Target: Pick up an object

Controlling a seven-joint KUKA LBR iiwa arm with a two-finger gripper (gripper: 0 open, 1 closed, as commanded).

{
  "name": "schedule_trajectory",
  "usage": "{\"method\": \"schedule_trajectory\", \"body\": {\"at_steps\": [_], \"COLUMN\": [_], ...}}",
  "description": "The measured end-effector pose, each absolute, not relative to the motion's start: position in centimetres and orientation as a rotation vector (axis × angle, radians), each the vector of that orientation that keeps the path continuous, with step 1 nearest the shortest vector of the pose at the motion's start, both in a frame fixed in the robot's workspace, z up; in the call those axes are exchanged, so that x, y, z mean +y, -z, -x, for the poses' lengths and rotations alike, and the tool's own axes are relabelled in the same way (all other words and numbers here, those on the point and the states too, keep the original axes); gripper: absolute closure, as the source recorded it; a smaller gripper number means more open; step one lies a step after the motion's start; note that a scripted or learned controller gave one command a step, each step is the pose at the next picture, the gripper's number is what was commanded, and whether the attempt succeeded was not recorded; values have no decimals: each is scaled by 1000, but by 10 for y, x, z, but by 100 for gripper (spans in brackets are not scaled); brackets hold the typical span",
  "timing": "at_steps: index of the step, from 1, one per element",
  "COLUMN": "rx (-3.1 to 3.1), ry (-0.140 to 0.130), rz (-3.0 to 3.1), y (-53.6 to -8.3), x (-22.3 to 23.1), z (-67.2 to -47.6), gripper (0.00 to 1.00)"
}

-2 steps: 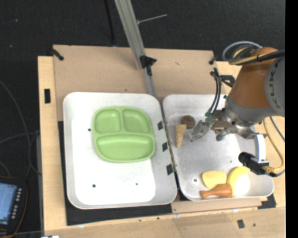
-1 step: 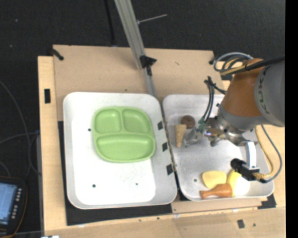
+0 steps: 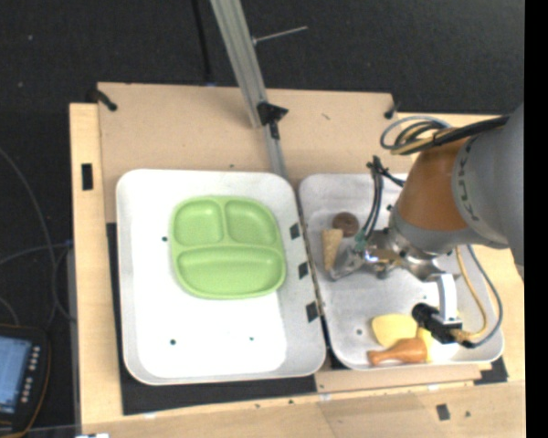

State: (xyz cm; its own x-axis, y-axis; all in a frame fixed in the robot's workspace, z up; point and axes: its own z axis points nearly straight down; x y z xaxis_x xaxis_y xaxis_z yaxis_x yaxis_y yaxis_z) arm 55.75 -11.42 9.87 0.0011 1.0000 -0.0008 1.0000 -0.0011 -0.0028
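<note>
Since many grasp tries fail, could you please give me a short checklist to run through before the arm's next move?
1. Claw down inside the right bin: ok.
2. Object within reach, the tan wedge-shaped piece beside the claw: ok.
3. Object seen between the claw's tips: cannot tell.
4. Round brown piece apart from the claw: ok.
5. Yellow piece and orange piece away from the arm's wrist: ok.
6. Green divided plate in the left bin, out of the way: ok.

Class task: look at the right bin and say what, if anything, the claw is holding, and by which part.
It cannot be told. The claw is low in the right bin, beside a tan block, but nothing shows clearly within its grip.
</note>
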Motion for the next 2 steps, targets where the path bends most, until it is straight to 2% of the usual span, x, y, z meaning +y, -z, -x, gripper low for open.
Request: {"method": "schedule_trajectory", "body": {"at_steps": [1,2], "rx": [-2217,-2229], "ry": [3,5], "rz": [2231,2222], "y": [-112,-165], "x": [-116,-112], "z": [-559,-570], "gripper": [100,100]}}
